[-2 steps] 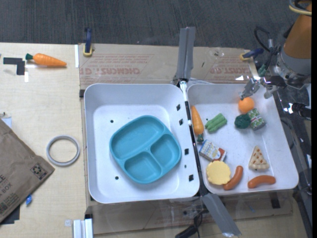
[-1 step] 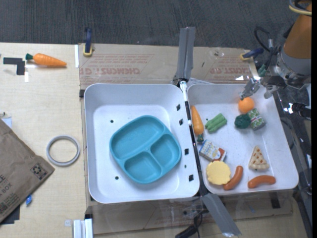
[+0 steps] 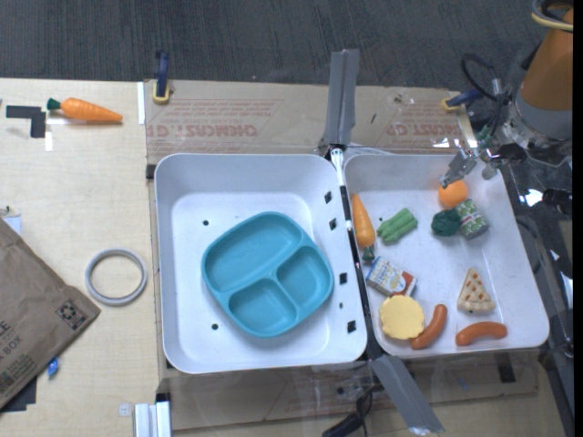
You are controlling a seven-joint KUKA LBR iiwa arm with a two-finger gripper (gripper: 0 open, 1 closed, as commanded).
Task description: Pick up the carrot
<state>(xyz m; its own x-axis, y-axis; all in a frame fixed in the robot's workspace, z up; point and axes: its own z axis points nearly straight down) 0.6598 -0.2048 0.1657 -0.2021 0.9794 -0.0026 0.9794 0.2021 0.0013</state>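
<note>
– In the right bin (image 3: 524, 271), against its left wall, is that the carrot (image 3: 363, 221)?
– Yes. It lies long and thin, with one end pointing to the far side and the other to the near side. It runs right along the wall.
– Where is the claw (image 3: 462, 167)?
– At the far right part of the same bin, just above a small orange fruit (image 3: 453, 194).
– Is the claw spread or pressed together?
– I cannot tell. It is too small and dark. I see nothing held in it.
– So which way must it go?
– I think to the left, and a little nearer, past the green pea pod (image 3: 397, 226). The carrot is well apart from it.
– Will the wall get in the way?
– It may. The carrot hugs the wall, so there is little room on that side. Pinching across the thin way looks best to me.
– I see another carrot (image 3: 86, 110) too!
– Yes, on the counter (image 3: 73, 198), far left, outside both bins. That one is much farther from the claw.
</note>
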